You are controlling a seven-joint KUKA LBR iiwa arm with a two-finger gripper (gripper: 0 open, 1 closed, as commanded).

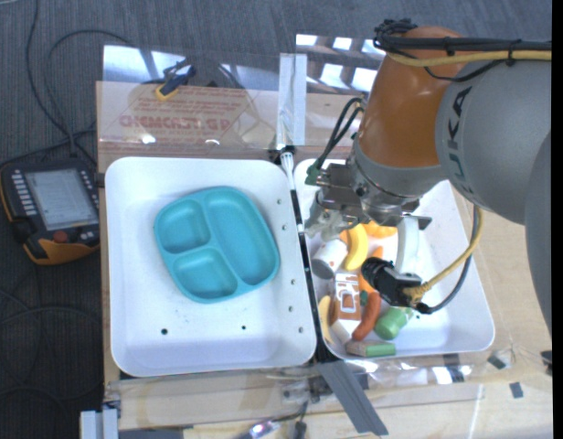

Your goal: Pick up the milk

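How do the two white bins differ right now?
The left bin holds one thing, a blue divided plate; the right bin holds a crowded pile of small toy foods. The arm hangs over the right bin, not the left bin. Both are shallow, white and side by side.

The arm (501, 135) is looking big and grey, wearing a fat orange band (405, 90). Black and yellow cables (455, 273) are hanging off it.
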